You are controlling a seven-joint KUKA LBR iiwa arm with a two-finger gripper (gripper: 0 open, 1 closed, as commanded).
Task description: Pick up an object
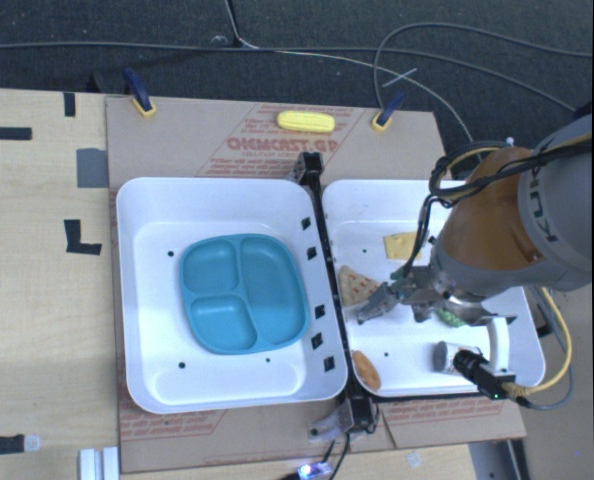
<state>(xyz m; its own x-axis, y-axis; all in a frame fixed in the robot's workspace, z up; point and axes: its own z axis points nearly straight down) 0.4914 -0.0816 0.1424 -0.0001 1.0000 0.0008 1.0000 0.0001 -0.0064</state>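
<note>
The arm reaches in from the right over the right bin (377,196). My gripper (395,306) hangs low above that bin's middle, open, and I see nothing between its fingers. One dark finger (373,308) points left, right beside a tan wedge-shaped food piece (354,284) near the bin's left wall. A small yellow square piece (399,245) lies just behind the gripper. A brown bread-like piece (365,371) sits at the front left corner. A bit of green (449,316) shows under the wrist, mostly hidden.
The left bin (147,268) holds a blue divided plate (243,293). A yellow toy (305,121) lies on the cardboard behind the bins, between two blue clamps (137,93). A black divider (322,268) separates the bins.
</note>
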